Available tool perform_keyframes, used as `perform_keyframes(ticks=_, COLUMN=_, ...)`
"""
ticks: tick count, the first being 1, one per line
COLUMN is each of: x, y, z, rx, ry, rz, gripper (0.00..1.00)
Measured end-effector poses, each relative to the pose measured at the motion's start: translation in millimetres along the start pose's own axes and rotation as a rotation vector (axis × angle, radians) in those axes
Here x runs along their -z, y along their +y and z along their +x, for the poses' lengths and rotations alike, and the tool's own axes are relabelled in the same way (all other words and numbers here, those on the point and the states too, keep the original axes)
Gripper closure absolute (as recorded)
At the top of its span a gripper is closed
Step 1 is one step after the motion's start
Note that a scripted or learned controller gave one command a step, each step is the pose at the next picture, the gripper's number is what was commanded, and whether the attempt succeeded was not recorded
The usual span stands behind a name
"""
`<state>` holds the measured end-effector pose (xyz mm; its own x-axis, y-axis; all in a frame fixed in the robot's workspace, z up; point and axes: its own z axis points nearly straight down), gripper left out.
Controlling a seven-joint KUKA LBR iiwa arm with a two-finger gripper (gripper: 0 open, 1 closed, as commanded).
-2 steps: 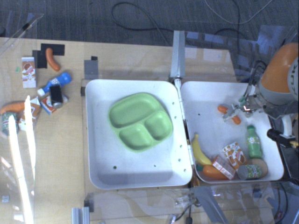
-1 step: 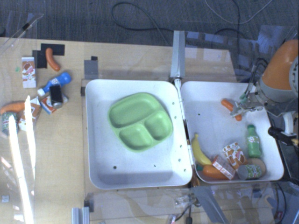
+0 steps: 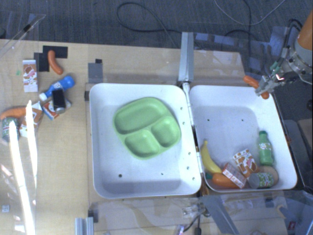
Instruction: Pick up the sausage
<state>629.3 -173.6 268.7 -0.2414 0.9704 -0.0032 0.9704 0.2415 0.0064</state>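
My gripper (image 3: pixel 263 88) hangs over the far right corner of the right bin (image 3: pixel 230 109), reaching in from the right. Its fingers are shut on a small orange sausage (image 3: pixel 251 81). One end of the sausage sticks out to the left of the fingers and a bit of the other end shows just below them. The sausage is lifted off the bin floor, near the bin's back rim.
In the right bin's near corner lie a banana (image 3: pixel 210 159), an orange piece (image 3: pixel 222 181), a snack box (image 3: pixel 244 161), a green bottle (image 3: pixel 264 148) and a can (image 3: pixel 264 179). A green divided plate (image 3: pixel 146 126) sits in the left bin. Another sausage (image 3: pixel 55 62) and a blue bottle (image 3: pixel 59 88) lie on the bench at far left.
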Motion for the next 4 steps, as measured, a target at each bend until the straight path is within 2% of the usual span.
perform_keyframes(ticks=1, x=-0.4, y=-0.1, z=0.1, rx=0.000, ry=0.000, rz=0.001, gripper=0.00)
perform_keyframes(ticks=2, x=-105.6, y=-51.3, z=34.3, rx=-0.158, ry=0.002, rz=0.005, gripper=0.00)
perform_keyframes(ticks=3, x=-126.6, y=-63.7, z=26.8, rx=0.077, ry=0.002, rz=0.003, gripper=0.00)
perform_keyframes(ticks=4, x=-180.6, y=-65.1, z=24.7, rx=-0.047, ry=0.001, rz=-0.002, gripper=0.00)
